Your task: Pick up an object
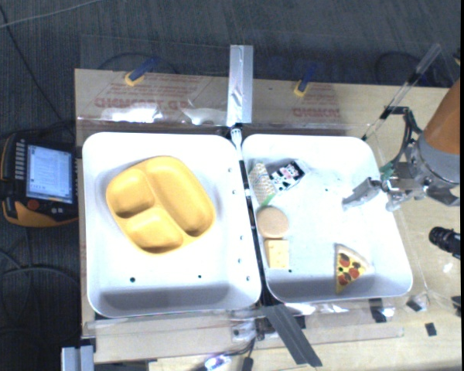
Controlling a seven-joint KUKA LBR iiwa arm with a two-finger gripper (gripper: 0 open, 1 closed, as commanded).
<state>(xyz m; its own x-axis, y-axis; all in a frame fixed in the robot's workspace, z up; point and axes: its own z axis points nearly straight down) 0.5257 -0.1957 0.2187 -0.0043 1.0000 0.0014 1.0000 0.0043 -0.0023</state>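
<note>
The right bin (325,149) holds several small items. A pizza slice (349,267) lies near its front right corner. A round tan cookie (273,222) and a square cracker (277,252) sit along its left wall. A black patterned piece (284,173) and a pale ridged piece (259,181) lie at the back left. My gripper (365,191) reaches in over the right bin's right side, above bare white floor. It is apart from every item, with the pizza slice nearest, toward the front.
The left bin (100,284) bears a yellow divided plate (160,203). A metal divider (240,83) stands at the back between the bins. A handheld pendant (40,178) lies off the bench at the left. The arm's wrist and cables (429,168) hang over the right rim.
</note>
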